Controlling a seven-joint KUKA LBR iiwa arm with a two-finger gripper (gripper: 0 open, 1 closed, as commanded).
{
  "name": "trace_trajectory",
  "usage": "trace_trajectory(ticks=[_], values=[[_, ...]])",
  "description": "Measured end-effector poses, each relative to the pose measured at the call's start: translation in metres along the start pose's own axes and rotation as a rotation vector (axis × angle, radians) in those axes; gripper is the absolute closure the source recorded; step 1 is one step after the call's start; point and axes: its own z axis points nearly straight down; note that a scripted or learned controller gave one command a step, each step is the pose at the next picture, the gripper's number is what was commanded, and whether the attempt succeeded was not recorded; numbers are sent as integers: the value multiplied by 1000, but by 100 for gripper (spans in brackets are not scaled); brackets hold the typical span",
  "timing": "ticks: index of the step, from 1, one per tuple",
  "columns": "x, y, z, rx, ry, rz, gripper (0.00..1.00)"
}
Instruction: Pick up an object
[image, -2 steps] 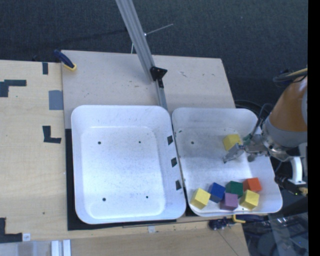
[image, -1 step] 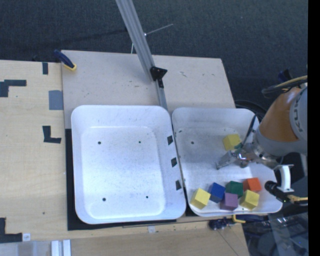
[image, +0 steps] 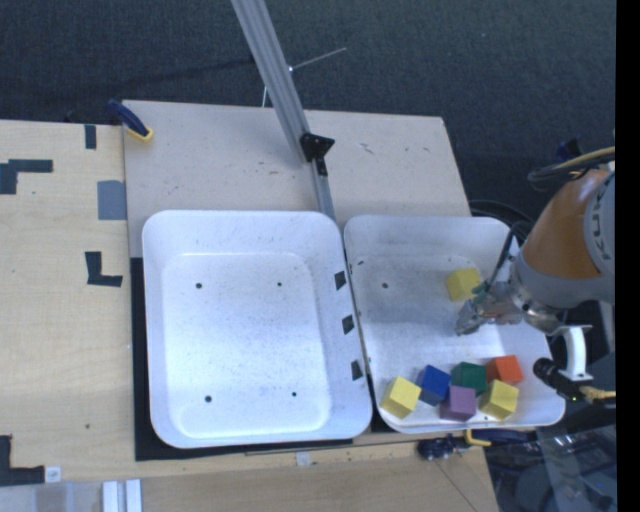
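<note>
Gripper of mine hangs low in the right bin, its grip state something I cannot tell, with the lone yellow block just up and left of it, nearer than the clustered blocks along the lower edge.

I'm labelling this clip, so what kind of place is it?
Probably a robotics lab bench set up for grasping trials: two shallow white bins side by side, small coloured blocks in the right one, and a robot arm reaching in over them.
</note>
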Motion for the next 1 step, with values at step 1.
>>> trace_trajectory(ticks=[1], values=[[-3, -5, -60, -7, -3, 1, 100]])
